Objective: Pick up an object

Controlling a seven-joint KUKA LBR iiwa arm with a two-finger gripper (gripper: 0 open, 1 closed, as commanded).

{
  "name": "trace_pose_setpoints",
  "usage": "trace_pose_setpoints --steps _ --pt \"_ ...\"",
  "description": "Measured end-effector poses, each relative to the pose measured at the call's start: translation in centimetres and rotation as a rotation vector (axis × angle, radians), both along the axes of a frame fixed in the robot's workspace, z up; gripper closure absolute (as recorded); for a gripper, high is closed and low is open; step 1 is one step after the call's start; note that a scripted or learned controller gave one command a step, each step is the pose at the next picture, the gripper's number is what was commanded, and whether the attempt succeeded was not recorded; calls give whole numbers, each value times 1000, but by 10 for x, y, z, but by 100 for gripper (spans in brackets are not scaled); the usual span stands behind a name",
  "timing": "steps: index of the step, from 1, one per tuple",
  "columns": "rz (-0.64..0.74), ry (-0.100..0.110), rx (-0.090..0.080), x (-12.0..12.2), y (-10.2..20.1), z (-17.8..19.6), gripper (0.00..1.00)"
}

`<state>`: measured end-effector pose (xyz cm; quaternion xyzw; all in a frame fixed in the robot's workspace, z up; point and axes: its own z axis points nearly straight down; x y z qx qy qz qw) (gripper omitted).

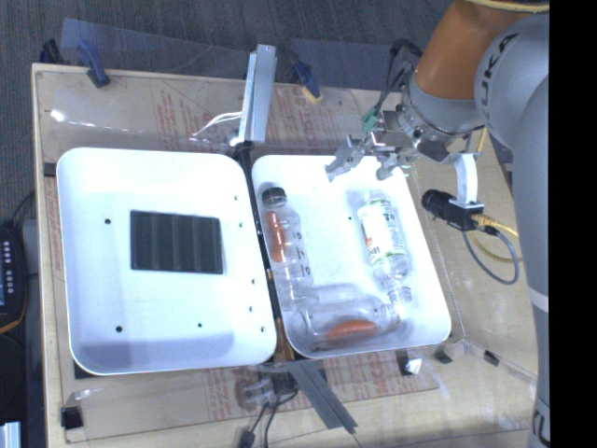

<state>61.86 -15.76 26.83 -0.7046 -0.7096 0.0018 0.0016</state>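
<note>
My gripper (361, 164) hangs over the far edge of the right bin (431, 292), its two fingers spread apart with nothing between them. Below it in that bin lies a clear bottle with a white and green label (381, 234), lengthwise along the right side. A clear bottle with a black cap and orange contents (281, 236) lies along the bin's left wall. A third clear bottle with something orange inside (343, 321) lies across the near end.
The left bin (84, 250) holds a dark ribbed rectangular pad (176, 242). A metal divider post (258, 91) stands between the bins at the back. Blue clamps (93, 63) hold the plastic sheet at the bench's far edge.
</note>
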Motion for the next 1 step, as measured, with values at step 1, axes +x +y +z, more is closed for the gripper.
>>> trace_pose_setpoints --steps 1 --pt "-12 1 0 -19 -53 -71 0"
